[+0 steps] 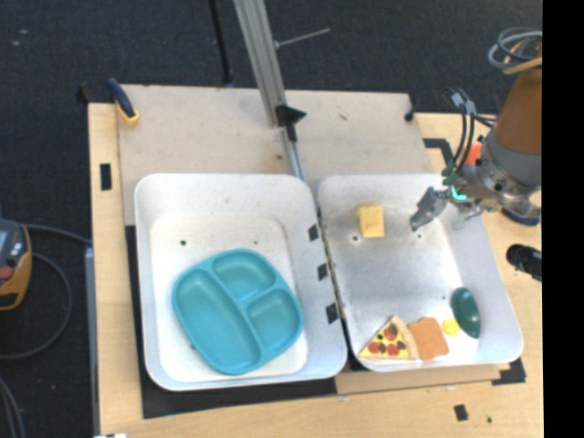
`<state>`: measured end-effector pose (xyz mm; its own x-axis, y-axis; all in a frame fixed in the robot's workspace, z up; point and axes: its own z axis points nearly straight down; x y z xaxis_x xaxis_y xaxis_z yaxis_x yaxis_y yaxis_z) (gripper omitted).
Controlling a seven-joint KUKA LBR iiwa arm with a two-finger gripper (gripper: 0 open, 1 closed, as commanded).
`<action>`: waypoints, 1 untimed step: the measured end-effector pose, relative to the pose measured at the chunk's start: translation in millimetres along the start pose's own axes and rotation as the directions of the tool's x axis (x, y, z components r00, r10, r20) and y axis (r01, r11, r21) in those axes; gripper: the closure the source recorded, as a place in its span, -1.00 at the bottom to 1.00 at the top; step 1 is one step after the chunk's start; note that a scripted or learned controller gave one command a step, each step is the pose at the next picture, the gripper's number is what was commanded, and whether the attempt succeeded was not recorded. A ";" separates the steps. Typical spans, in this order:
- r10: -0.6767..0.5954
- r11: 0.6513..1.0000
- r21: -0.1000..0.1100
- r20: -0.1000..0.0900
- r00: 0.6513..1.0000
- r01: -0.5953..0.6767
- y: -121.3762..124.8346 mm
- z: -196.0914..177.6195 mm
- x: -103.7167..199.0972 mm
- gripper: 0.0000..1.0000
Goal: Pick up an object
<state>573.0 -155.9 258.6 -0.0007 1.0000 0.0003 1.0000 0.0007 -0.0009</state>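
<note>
The right bin (401,272) holds a yellow block (370,220) near its far edge. Along the near edge lie a pizza-slice toy (388,340), an orange piece (427,338), a small yellow piece (450,327) and a dark green object (465,310). My gripper (425,213) hangs over the far right part of this bin, a short way right of the yellow block and apart from it. Nothing shows in its grasp. The grey wrist with the orange band (520,117) reaches in from the right.
The left bin (182,199) carries a blue divided plate (237,310). A metal post (265,53) rises behind the bins, with a black clamp (290,117) at its foot. Cables (465,130) hang near the wrist. The bench's edges lie close around both bins.
</note>
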 end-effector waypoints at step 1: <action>0.000 1.000 -0.002 0.000 1.000 0.000 0.5 -1.0 0.0 -1.00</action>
<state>573.6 -155.9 259.6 -0.0011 1.0000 -0.0001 1.0000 0.0011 0.0013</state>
